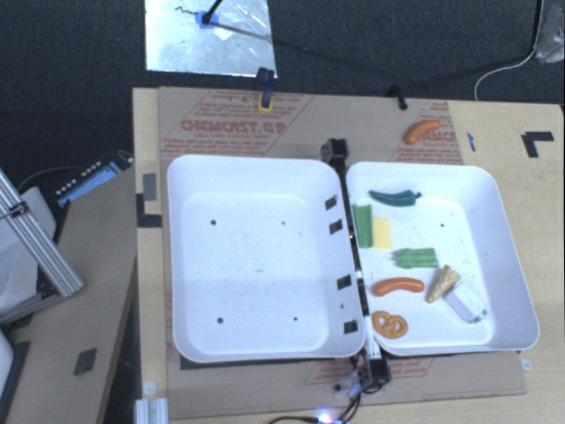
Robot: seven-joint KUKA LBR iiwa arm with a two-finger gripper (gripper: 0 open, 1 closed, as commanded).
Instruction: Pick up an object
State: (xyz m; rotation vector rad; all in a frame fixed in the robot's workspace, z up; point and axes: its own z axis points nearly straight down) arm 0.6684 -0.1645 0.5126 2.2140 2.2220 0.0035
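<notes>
The right bin (494,203) holds several small toy foods. A dark green pepper (395,198) lies near its back. A green strip (362,223) and a yellow block (381,233) sit side by side at the bin's left wall. A green ridged piece (415,257) lies in the middle. Below it are an orange sausage (398,285), a tan cone-like piece (442,283) and a pale clear object (464,306). A pretzel (389,325) sits at the front left corner.
The left bin (190,184) stands beside the right one, joined by black clips (340,228). Another orange sausage (422,131) lies on the cardboard behind the right bin. A foil sheet (210,25) lies at the back left.
</notes>
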